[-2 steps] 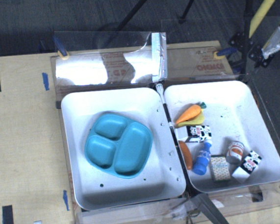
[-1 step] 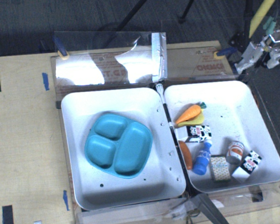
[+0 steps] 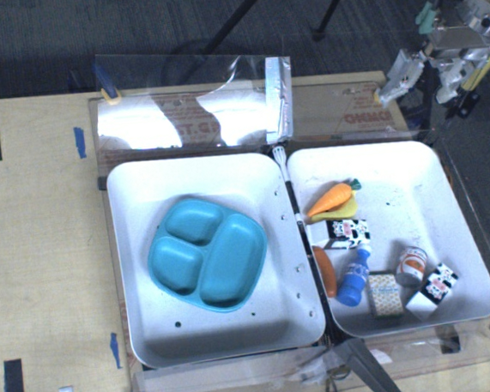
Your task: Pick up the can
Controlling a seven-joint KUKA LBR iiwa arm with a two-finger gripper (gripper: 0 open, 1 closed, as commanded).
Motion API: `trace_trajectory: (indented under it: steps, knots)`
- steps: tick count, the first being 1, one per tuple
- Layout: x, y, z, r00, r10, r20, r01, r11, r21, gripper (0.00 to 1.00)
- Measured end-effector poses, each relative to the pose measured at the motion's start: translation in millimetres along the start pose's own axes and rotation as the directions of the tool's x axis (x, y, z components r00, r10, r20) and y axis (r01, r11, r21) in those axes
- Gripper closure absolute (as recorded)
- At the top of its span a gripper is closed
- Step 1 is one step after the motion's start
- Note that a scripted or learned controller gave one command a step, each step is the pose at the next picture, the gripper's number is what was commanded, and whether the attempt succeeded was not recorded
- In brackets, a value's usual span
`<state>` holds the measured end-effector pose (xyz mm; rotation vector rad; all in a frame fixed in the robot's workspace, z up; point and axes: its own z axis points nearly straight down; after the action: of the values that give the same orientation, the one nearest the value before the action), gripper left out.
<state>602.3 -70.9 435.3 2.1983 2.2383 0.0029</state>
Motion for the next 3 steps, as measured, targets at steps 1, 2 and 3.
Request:
trace_trajectory:
  steps: [1, 2, 3]
  knots:
    - [78, -70, 0, 1.000, -0.018, -0.002, 0.018, 1.000, 0.006, 0.00]
    - [173, -120, 0, 0.998, 0.069, -0.001, -0.069, 0.998, 0.009, 0.00]
    - [229, -119, 0, 0.995, 0.096, -0.001, -0.096, 0.995, 0.004, 0.00]
